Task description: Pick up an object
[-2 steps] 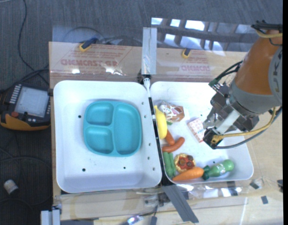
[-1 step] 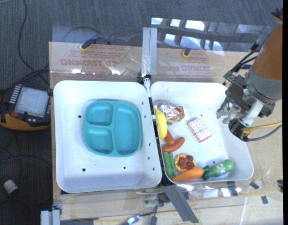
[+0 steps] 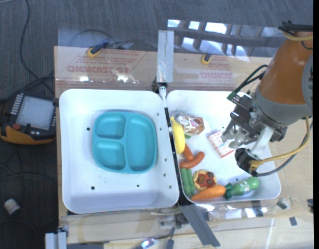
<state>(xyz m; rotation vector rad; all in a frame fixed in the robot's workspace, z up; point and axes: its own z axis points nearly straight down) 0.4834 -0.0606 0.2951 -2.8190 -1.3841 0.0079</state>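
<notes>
Two shallow white bins side by side on bench, seen from above at a slant. Left bin (image 3: 71, 154): one turquoise compartment plate (image 3: 124, 141) lying flat near centre, three sections, nothing in them. Right bin (image 3: 271, 188): toy food crowded along left wall and front edge. Yellow banana (image 3: 177, 135) upright against the dividing wall; wrapped pastry packet (image 3: 191, 124) just beside it, toward the back. Orange sausage-shaped piece (image 3: 192, 160) below the banana, tilted. Green pod (image 3: 186, 181) along the wall; small pizza slice (image 3: 204, 179) touching it on the right; carrot (image 3: 209, 193) lying across the front, tip toward the wall. Green bottle (image 3: 243, 187) on its side at front right, dark cap end touching the carrot. Pink-and-white packet (image 3: 218, 143) lying flat mid-bin, apart from the rest. Arm reaching in from right, orange band high, grey wrist over back right of bin. Gripper (image 3: 236, 139) low over bin floor, just beside the packet's right edge, possibly touching; nothing visibly between fingers. Open or closed: cannot tell from this angle, dark wrist housing and cable crowding the tips. Yellow cable looping off wrist toward right.
</notes>
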